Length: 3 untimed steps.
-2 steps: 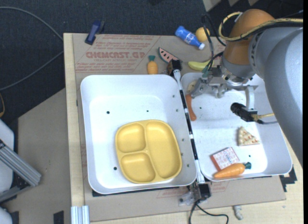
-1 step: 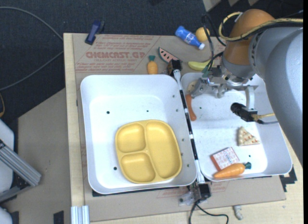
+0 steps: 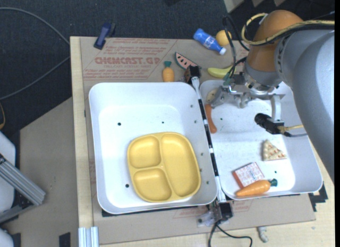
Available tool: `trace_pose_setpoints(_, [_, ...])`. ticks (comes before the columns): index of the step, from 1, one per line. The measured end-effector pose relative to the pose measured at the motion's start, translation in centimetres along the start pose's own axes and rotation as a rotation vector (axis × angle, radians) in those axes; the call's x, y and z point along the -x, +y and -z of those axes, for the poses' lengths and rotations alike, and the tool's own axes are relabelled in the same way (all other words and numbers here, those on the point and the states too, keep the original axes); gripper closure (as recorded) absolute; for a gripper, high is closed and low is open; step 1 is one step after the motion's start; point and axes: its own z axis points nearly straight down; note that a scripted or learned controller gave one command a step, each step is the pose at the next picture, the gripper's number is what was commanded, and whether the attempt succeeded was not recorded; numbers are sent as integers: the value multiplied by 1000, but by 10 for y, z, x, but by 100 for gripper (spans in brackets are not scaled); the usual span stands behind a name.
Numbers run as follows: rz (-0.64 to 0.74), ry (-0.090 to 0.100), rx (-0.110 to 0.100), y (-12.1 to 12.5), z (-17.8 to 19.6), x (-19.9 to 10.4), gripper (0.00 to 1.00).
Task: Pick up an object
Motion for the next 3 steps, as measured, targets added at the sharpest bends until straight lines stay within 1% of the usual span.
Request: trace_pose_setpoints(3, [0,0,0,0,0,0,0])
